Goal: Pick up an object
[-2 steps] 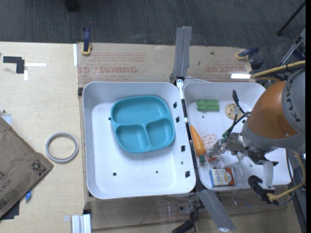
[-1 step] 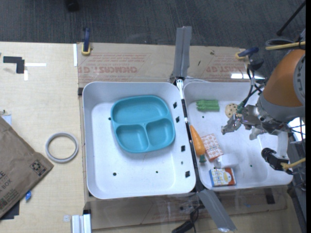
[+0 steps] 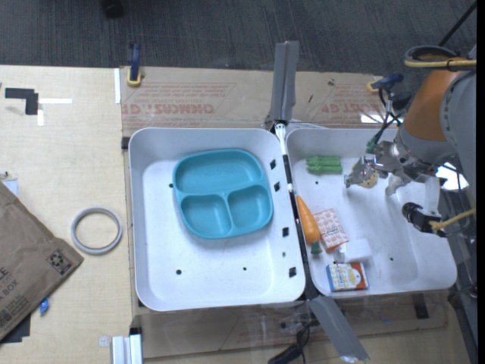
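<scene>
My gripper [image 3: 370,176] hangs low over the back part of the right bin [image 3: 424,279], reaching in from the right. A small tan shape shows right at its tip, and I cannot tell whether it is held. A green block [image 3: 324,164] lies just left of the gripper near the bin's back wall. Along the bin's left wall lies an orange carrot [image 3: 306,218]. Beside the carrot is a red-patterned packet [image 3: 330,228], with a white block [image 3: 356,247] and a small carton [image 3: 348,276] in front of it.
The left bin [image 3: 151,271] holds a teal divided plate [image 3: 223,192]. A grey post [image 3: 285,82] rises behind the wall between the bins. On the bench to the left lie a tape ring [image 3: 96,229] and a cardboard box [image 3: 23,271].
</scene>
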Robot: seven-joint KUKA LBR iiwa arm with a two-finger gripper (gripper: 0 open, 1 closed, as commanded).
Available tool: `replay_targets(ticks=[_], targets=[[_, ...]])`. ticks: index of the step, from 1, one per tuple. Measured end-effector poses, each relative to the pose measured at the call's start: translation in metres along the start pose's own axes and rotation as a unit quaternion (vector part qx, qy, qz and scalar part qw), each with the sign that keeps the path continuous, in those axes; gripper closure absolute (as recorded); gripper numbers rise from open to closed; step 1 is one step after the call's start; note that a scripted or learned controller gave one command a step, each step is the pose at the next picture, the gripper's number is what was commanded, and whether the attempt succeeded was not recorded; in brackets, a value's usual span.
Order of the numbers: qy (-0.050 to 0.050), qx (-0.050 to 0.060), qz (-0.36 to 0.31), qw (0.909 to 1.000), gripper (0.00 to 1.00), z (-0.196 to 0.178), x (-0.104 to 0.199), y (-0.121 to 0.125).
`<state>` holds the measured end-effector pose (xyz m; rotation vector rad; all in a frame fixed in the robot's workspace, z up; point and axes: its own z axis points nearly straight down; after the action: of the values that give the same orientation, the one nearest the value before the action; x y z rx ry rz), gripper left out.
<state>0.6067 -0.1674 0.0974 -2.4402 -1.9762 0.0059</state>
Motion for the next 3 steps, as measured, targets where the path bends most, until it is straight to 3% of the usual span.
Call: replay_targets(ticks=[1, 2, 3], targets=[[0.003, -0.001, -0.051, 0.9987, 0.0, 0.005, -0.029, 0.054], [0.0, -0.002, -0.06, 0.9982, 0.0, 0.004, -0.015, 0.057], [0.0, -0.002, -0.161, 0.9869, 0.0, -0.048, -0.009, 0.017]])
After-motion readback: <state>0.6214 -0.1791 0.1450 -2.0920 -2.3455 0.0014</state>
